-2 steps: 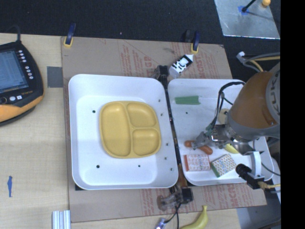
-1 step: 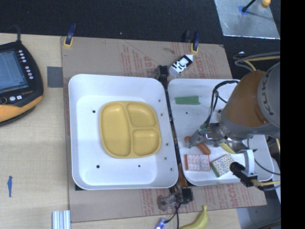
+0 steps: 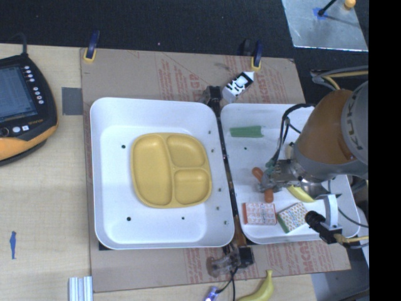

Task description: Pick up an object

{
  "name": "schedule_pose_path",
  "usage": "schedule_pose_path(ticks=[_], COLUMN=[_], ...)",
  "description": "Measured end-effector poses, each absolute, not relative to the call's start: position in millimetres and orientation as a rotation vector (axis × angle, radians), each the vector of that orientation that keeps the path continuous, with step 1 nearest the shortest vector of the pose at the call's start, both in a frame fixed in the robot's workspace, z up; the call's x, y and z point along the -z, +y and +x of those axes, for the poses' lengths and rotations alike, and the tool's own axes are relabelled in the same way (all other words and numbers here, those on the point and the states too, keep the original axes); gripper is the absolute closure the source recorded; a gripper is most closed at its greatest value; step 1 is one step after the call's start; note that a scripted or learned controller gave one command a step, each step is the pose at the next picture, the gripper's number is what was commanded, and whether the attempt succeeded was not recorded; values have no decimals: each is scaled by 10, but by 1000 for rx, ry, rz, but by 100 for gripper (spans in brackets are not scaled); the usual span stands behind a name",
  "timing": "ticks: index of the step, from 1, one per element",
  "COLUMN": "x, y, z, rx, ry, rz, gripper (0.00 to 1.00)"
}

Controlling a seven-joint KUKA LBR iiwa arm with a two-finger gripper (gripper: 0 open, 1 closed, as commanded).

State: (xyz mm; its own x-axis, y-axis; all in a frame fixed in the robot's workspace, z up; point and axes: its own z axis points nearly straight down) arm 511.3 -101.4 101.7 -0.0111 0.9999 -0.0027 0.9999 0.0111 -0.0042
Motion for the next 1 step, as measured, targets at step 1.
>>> schedule_pose_path(ticks=[1], x=[-1920], y=[-455], z=[5461], rx=[-2], ry=[-2224], rz=[-2215], gripper=[100])
